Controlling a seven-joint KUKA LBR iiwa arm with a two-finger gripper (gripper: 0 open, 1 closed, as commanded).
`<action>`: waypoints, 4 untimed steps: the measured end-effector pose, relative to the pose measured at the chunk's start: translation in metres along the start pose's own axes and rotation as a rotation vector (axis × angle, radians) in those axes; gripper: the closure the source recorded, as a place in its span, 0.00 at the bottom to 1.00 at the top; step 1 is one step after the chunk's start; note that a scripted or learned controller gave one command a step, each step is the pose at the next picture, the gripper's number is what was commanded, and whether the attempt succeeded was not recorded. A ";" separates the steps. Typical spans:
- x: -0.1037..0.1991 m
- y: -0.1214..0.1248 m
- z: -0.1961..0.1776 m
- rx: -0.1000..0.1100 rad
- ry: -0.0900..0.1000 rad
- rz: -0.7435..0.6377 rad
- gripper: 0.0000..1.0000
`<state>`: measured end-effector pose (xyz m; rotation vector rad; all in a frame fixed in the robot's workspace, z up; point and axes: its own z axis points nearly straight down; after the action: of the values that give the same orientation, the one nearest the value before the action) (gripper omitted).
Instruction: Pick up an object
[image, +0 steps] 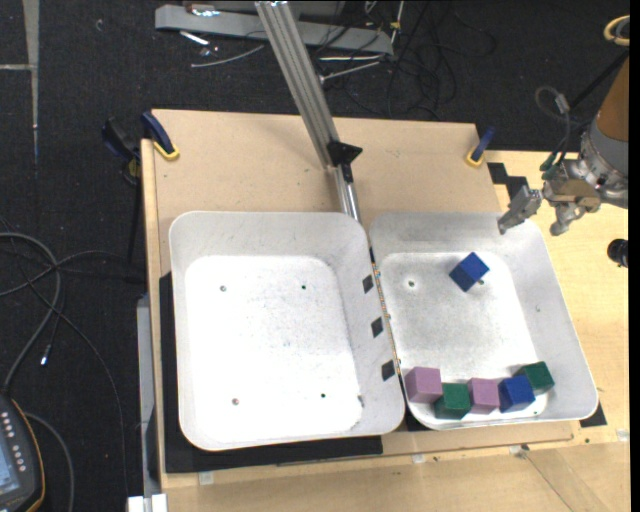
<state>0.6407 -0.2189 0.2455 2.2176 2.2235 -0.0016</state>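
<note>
Six small cubes lie in the right-hand bin (560, 300): a lone blue cube (469, 271) sits tilted on the upper part of the floor, well apart from the others. The remaining five crowd along the near rim in a row, touching or nearly so: a purple cube (424, 383) at the left end, then a dark green cube (456, 399), a second purple cube (486, 393), a second blue cube (516, 391), and a second dark green cube (538, 376) at the right end, set slightly farther up.
</note>
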 end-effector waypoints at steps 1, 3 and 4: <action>0.054 0.028 0.154 0.003 0.002 -0.002 0.00; 0.068 -0.004 0.150 0.001 0.001 0.003 0.00; 0.067 -0.003 0.140 -0.001 0.001 0.004 1.00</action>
<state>0.6371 -0.1518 0.1057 2.2224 2.2185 0.0006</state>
